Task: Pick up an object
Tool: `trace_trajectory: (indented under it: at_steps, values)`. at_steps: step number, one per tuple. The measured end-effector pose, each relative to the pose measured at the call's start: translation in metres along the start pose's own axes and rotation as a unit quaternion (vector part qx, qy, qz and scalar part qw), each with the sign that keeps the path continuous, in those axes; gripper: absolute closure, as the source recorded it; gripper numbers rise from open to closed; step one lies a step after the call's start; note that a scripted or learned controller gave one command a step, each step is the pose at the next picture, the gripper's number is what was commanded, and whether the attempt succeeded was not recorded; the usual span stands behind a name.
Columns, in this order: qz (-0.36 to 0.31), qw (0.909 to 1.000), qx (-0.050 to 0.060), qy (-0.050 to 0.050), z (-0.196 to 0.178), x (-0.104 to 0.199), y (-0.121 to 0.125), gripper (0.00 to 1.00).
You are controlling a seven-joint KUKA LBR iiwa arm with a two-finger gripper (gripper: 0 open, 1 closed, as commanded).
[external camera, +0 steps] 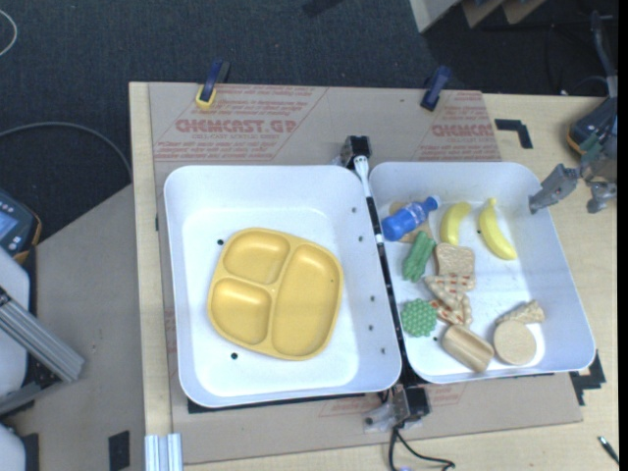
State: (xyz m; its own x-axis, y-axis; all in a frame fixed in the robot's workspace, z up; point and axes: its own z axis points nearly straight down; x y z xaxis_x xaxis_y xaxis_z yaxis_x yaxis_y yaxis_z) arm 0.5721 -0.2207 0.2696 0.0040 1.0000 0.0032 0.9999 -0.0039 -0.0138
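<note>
On the bench (147, 263) the only writing I can actually read is "CHEMCAST GP" printed in red on the brown protective paper, once behind the left bin (186, 292) and again, partly cut off, behind the right bin (564, 263). Two clamps pin that sheet at the back edge, one with a yellow tip (209, 84) and a dark blue one (435, 87).

Both bins are shallow, glossy white plastic with rounded corners, touching along the middle seam. The left one holds a yellow divided plate (275, 292), smooth matte plastic with three compartments, sitting slightly rotated.

The right bin has all the pickable stuff, play-food mostly: a small blue bottle (407, 218) lying on its side, label too tiny to read; two yellow bananas (479, 226) side by side near the back; a green pickle-looking thing (419, 255); a stack of tan cracker or toast pieces (452, 278) with a grid texture; a bumpy green round piece (418, 317); a tan wooden-looking cylinder (466, 347); and a pale round disc (516, 341) with a brown wedge touching it.

The gripper (574, 189) sits at the right bin's back right corner, above the rim, grey metal fingers spread apart with nothing between them. It's well apart from the bananas.
</note>
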Motion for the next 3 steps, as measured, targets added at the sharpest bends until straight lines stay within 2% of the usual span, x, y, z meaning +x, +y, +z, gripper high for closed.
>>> trace_trajectory:
  at_steps: [1,2,3]
  values:
    - [-0.002,1.0,-0.007,-0.002,-0.008,0.001,0.002,0.0]
    - [-0.003,1.0,-0.005,-0.001,0.041,0.01,0.006,0.0]
    - [-0.002,1.0,-0.005,-0.001,0.095,0.005,0.015,0.0]
